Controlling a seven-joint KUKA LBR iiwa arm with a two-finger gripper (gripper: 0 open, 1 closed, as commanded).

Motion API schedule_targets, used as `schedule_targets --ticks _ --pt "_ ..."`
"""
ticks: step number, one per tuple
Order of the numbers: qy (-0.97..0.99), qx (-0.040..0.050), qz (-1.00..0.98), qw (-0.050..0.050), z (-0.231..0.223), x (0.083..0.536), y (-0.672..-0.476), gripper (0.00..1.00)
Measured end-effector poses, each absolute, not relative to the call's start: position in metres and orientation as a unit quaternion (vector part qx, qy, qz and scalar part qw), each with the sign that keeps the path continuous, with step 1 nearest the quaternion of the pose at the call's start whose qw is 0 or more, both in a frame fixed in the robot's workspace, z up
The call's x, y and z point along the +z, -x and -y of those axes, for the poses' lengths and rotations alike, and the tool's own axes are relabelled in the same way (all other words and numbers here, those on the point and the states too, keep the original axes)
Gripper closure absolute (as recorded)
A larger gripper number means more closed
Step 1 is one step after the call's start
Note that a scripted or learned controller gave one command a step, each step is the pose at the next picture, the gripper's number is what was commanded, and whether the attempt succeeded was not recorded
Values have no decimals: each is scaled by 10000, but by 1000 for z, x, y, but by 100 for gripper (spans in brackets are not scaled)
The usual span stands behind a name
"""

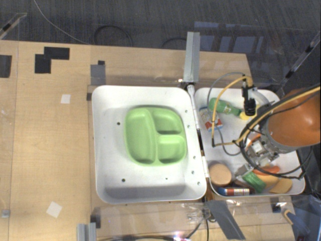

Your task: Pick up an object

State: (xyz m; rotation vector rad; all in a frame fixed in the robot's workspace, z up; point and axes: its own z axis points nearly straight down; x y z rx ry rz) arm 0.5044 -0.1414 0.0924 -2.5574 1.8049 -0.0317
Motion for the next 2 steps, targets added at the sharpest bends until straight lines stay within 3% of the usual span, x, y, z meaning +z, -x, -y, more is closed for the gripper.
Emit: schedule_targets --ticks 1,2 --pt "8386 -82 -5447 26 99 92 -529 0" --pt "8648 -49 -5020 27 93 91 -564 0"
